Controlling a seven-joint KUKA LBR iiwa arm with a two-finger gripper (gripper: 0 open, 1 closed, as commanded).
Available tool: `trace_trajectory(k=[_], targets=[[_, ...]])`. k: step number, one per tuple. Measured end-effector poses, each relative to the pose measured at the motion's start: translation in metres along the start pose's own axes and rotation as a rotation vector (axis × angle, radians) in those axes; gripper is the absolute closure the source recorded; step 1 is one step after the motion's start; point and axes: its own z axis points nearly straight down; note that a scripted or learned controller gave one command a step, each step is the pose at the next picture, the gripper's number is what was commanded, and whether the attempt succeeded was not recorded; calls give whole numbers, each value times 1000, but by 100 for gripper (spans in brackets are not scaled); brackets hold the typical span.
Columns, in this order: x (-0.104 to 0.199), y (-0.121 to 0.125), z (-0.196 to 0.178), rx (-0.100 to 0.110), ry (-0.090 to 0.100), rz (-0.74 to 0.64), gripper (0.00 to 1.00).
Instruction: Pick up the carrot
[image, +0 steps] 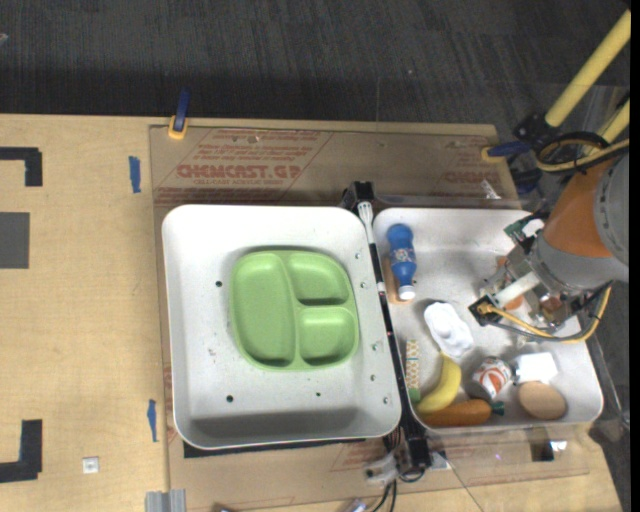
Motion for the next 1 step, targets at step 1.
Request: trace_trajectory(k=[1], targets=[[-25,-9,0,-6,5,-96,0]])
